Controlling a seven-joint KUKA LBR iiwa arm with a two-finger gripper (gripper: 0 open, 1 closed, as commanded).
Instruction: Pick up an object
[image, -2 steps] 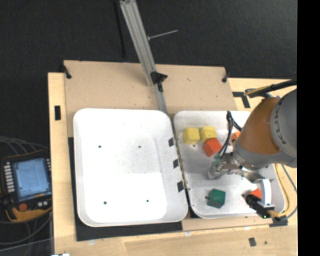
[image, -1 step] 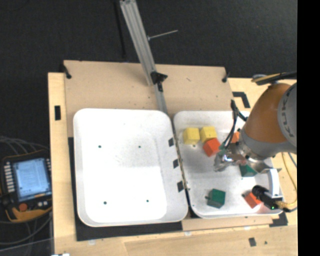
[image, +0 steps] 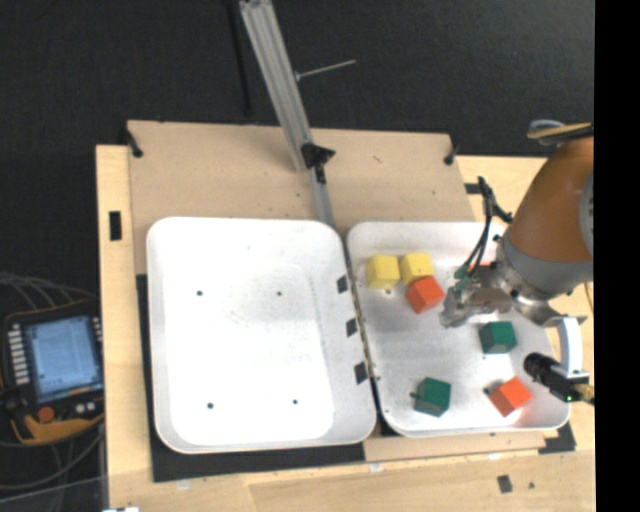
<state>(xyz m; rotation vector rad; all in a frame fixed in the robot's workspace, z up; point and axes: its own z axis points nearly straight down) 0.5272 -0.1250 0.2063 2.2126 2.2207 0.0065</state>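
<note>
The right bin (image: 400, 360) holds several small blocks. Two yellow blocks (image: 382, 271) (image: 417, 266) sit side by side near its back, with an orange block (image: 425, 294) just in front of them. A green block (image: 497, 336) lies at mid right, another green block (image: 432, 396) near the front, and a second orange block (image: 510, 396) at the front right. My gripper (image: 458, 305) hangs low over the bin between the orange block at the back and the mid-right green block. Nothing shows between its fingers.
The left bin (image: 245, 330) lies beside the right one. A slanted metal pole (image: 285, 95) rises from behind the bins. A teach pendant (image: 55, 360) sits off the bench at the left. The arm's orange band (image: 555, 215) looms over the right bin's back right corner.
</note>
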